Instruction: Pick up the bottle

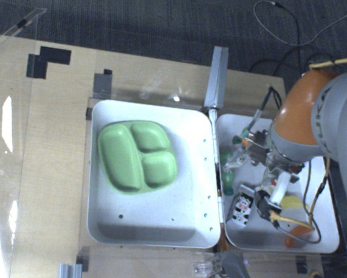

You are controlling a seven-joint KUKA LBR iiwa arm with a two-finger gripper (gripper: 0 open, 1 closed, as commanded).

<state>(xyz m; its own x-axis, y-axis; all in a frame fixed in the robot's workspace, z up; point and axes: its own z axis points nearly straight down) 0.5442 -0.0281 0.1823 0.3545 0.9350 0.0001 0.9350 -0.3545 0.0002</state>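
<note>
End effector (264,202) low in the cluttered right bin (328,242) — grip unreadable; green tray (136,155) lies left.

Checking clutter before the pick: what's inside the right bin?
In the right bin: the arm's end effector, a green item by the left wall, something yellow and orange. The arm covers the rest.

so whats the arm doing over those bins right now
The grey and orange arm reaches in from the right and hangs low over the right bin, its gripper down among a clutter of small items. A green bottle-like thing lies by that bin's left wall, apart from the gripper. I see nothing clearly held. The left bin holds a green divided tray, untouched.
</note>
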